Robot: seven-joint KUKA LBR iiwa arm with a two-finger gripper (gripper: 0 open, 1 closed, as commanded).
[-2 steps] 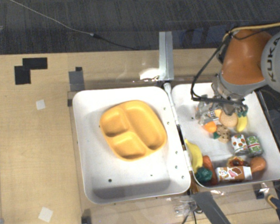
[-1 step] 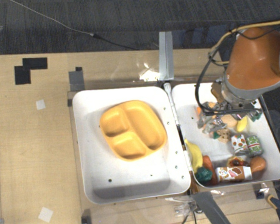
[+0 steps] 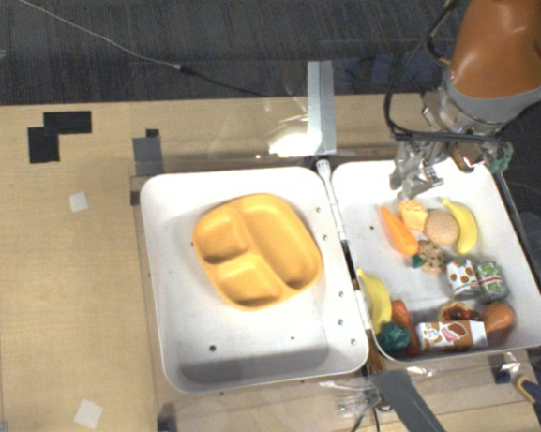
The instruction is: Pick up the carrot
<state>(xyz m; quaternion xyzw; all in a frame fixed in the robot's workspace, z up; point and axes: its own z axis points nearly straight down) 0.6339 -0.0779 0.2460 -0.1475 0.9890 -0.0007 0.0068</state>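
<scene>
Camera view from above is showing my pincer (image 3: 417, 174) hanging over the top of the right bin (image 3: 522, 235). I cannot tell how wide my pincer is standing, and nothing is sitting inside it. The carrot (image 3: 399, 230) is lying in that same bin, a little below my pincer, and the two are not touching. It is leaning right beside a yellow block (image 3: 413, 215) and a banana (image 3: 463, 223). The yellow plate (image 3: 255, 249) is resting in the left bin (image 3: 178, 294).

place: robotics lab | evidence: wooden bench (image 3: 62, 304) with black markers, two white bins (image 3: 184, 359) in metal brackets, loose cable (image 3: 124, 49), KUKA arm (image 3: 496, 45) overhead
</scene>
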